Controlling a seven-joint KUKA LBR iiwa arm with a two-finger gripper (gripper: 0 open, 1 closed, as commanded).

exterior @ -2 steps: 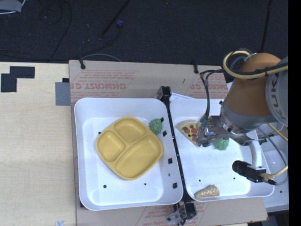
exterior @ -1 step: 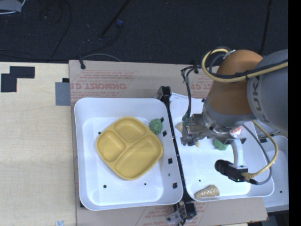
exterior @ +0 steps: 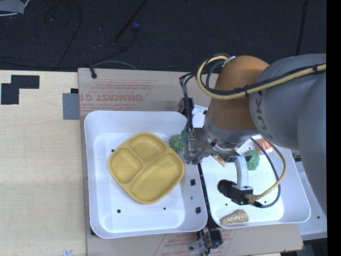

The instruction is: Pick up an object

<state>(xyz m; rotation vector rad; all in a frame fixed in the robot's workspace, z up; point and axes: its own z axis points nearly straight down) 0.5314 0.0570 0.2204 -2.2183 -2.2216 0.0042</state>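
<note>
One gripper point(exterior: 193, 149) hangs low over the ridge where the two white bins meet. From this slanted view we cannot tell whether it is released or clenched, because the wrist's dark hardware masks its tip.

Just beside it, on the side of the left bin point(exterior: 106, 213), we see a small green piece point(exterior: 176, 141) lying against that bin's right wall, at the upper right corner of a yellow plate point(exterior: 146, 167). The plate has three compartments, sits turned at an angle and fills the middle of the left bin; whether the green piece touches its rim we cannot tell.

In the right bin point(exterior: 298, 209) a second green piece point(exterior: 253, 160) lies near the middle, partly under the arm point(exterior: 290, 108). A tan, cone-like piece point(exterior: 234, 216) rests by the front wall, well apart from the gripper.

Above the wrist the orange band point(exterior: 237, 84) bulges into view, and the grey arm covers the right bin's far corner. Both bins stand on a sheet of printed cardboard point(exterior: 133, 92), which lies on the pale wooden bench point(exterior: 37, 169).
</note>
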